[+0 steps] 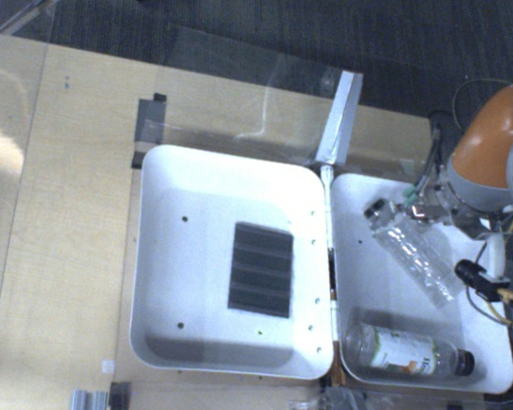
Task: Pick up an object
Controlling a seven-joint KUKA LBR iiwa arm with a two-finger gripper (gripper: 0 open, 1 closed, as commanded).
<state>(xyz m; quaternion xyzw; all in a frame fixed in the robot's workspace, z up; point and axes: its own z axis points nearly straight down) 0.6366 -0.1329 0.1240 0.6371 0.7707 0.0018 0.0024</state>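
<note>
My gripper (411, 208) hangs over the far part of the right bin (354, 289), under the orange band of the arm (500, 132). It is at the upper end of a crumpled clear plastic bottle (420, 255) that lies slantwise in that bin; I cannot tell whether they touch. A second clear bottle with a pale label and a dark cap (411, 354) lies on its side along the bin's near wall. In the left bin (172, 197) a flat dark ribbed block (262, 268) rests near the middle.
A metal divider strip (337, 121) rises behind the seam between the bins. Cables and a black connector (479, 275) hang at the right bin's right edge. Wooden bench top lies to the left.
</note>
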